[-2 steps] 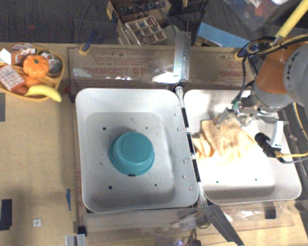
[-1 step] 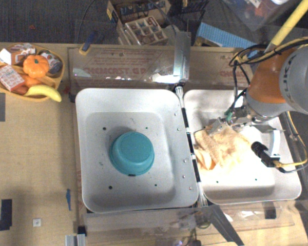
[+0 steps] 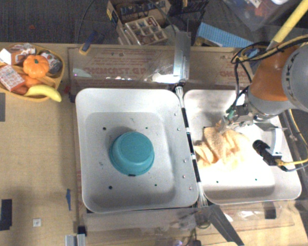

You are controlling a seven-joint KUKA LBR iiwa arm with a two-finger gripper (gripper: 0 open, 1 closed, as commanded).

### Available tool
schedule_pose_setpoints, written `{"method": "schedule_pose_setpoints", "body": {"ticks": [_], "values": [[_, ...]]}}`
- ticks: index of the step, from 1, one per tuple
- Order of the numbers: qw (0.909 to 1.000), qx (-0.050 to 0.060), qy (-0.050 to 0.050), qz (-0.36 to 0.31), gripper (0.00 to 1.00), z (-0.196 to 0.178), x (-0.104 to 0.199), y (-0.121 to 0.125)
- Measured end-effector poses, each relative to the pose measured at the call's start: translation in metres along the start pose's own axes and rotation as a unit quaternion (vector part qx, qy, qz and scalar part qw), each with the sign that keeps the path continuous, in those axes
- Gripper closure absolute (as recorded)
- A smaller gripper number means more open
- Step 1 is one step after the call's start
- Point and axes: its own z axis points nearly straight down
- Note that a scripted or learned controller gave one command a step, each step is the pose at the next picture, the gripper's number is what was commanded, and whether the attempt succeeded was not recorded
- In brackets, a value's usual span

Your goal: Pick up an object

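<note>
Writing: faint reddish lettering is running along the cardboard strip [image 3: 128, 65] behind the bins, too blurred to read; no brand is coming through anywhere.
Left bin [image 3: 92, 106]: it is holding a single teal bowl [image 3: 133, 152], sitting upside down near the middle of the floor, well apart from every wall.
Right bin [image 3: 246, 181]: a crumpled tan cloth [image 3: 218, 146] is lying in the left half, its edge reaching close to the wall shared with the left bin.
Gripper [image 3: 231, 121]: it is hanging right over the upper end of the cloth, touching or nearly touching it; glare and clutter are hiding the tips, so whether they are spread, closed or pinching the fabric cannot be told.
Arm [image 3: 269, 81]: the orange band is sitting above the right bin's far right corner, a black cable [image 3: 264, 152] trailing over the bin's right side.
Basket [image 3: 10, 88]: on the bench's far left, it is carrying a small orange pumpkin [image 3: 36, 65], a banana [image 3: 43, 91] and little boxes.
Open room: the near half of the right bin's floor is lying bare, and wide white floor is ringing the bowl.
</note>
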Motion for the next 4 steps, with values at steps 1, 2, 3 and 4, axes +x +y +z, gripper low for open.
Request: {"method": "schedule_pose_setpoints", "body": {"ticks": [1, 2, 3, 4], "values": [[0.9971, 0.005, 0.0, -0.076, 1.0, -0.084, 0.07, 0.023], [0.9937, 0.004, 0.0, -0.112, 1.0, -0.14, 0.069, 0.019], [0.9853, 0.004, 0.0, -0.171, 1.0, -0.112, 0.057, 0.068], [1.0, 0.007, 0.001, -0.006, 1.0, -0.084, 0.047, 0.065]]}}
